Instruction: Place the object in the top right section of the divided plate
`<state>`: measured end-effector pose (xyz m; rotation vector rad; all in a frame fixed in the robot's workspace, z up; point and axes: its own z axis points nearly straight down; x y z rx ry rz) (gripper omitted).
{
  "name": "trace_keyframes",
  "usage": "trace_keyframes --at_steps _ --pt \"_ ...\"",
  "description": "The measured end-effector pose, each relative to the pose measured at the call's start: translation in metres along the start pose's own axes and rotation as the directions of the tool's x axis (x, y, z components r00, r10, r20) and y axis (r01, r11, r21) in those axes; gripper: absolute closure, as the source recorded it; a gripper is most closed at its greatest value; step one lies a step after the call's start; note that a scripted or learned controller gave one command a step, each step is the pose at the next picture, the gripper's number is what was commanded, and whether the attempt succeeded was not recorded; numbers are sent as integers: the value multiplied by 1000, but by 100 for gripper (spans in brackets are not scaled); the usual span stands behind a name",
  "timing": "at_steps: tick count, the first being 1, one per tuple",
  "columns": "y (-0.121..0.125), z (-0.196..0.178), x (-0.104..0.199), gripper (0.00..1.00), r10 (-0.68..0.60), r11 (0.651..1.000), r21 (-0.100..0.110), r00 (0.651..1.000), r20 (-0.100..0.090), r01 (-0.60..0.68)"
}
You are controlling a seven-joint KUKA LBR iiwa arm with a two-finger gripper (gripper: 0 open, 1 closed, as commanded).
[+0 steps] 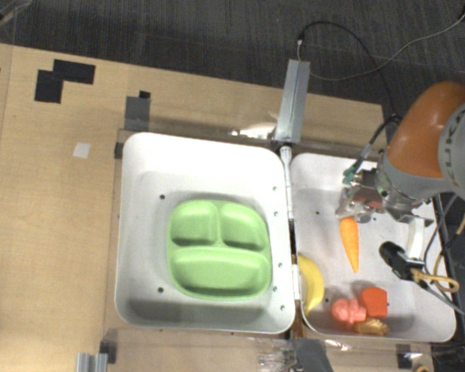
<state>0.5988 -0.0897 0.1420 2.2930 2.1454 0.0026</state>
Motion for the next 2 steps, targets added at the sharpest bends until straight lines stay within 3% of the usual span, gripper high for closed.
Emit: trace_keyframes --at_steps 1,2 --pt "13 39 8 100 -242 970 -2 970 0 242" --pt "55 55 7 100 -303 953 -7 953 2 303"
